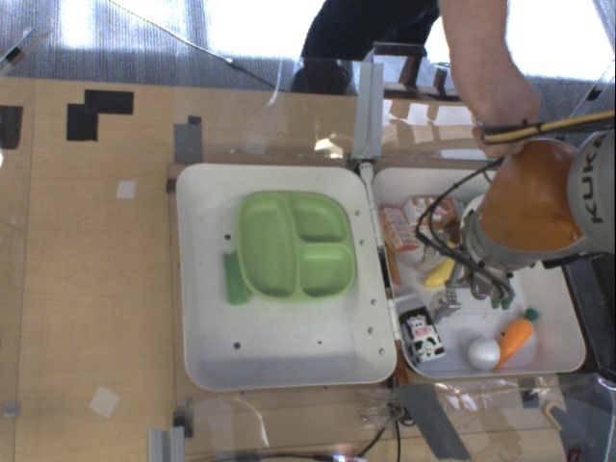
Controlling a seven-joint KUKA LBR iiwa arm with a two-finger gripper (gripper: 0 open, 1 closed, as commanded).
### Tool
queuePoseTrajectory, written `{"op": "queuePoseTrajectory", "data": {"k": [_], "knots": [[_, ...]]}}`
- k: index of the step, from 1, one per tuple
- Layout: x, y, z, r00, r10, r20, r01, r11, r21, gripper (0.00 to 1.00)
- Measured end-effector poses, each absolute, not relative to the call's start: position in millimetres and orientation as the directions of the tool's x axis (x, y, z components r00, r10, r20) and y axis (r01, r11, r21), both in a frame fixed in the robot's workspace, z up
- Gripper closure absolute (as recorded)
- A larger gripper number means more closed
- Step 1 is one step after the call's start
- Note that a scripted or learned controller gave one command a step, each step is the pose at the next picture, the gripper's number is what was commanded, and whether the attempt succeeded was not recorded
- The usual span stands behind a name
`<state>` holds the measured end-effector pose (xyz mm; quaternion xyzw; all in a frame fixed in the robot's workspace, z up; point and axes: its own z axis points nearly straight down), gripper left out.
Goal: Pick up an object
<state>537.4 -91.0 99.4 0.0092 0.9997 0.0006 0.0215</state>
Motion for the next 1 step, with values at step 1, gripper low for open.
{"op": "queuePoseTrajectory", "data": {"k": [1], "knots": [[575.3,-138.6,90.5,-0.997,0.073,-0.019,0.073,0.997,-0.001,0.00]]}}
